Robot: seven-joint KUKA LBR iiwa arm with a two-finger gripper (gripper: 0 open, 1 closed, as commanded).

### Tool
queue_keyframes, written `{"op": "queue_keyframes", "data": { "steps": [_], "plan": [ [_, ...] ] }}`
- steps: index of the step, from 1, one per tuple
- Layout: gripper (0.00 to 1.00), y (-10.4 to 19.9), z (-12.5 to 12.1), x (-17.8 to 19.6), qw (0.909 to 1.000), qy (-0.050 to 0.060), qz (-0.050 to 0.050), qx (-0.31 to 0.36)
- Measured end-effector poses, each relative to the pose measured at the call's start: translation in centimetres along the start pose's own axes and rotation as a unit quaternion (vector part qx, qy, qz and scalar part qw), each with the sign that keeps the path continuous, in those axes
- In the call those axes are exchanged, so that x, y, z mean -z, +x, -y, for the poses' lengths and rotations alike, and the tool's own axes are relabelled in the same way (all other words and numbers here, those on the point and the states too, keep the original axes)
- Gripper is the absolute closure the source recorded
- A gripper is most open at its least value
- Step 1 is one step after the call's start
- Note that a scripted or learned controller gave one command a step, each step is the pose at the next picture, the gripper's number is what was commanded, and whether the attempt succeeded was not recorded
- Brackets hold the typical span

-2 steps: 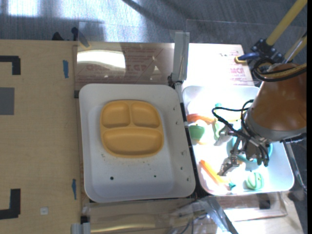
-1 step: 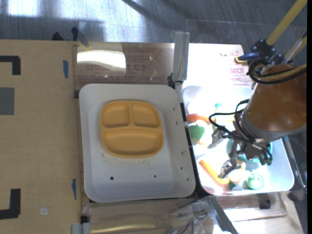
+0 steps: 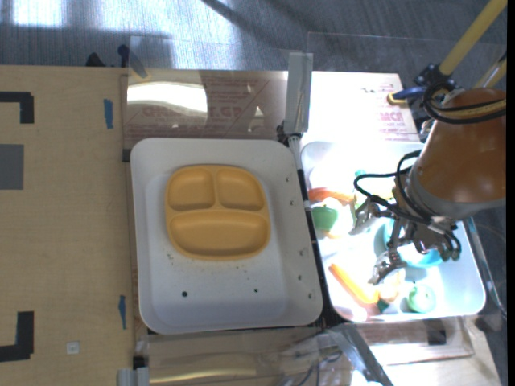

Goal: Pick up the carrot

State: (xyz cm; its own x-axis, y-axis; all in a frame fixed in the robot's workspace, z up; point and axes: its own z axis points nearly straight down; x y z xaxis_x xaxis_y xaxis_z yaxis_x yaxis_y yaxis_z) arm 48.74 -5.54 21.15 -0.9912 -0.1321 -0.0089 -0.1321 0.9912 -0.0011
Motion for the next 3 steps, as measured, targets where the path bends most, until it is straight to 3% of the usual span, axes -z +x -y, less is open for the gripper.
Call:
{"op": "queue_keyframes", "data": {
  "steps": [1, 2, 3],
  "plan": [
    [0.0, 0.2, -1.2, -2.7, 0.9919, -0.002, -0.004, 0.127],
    [0.0, -0.9, 5.2, -11.5, 0.9939, 0.0, 0.0, 0.11],
    [0.0, -0.3, 5.9, -6.8, 0.9903, 0.0, 0.001, 0.139]
  ]
}}
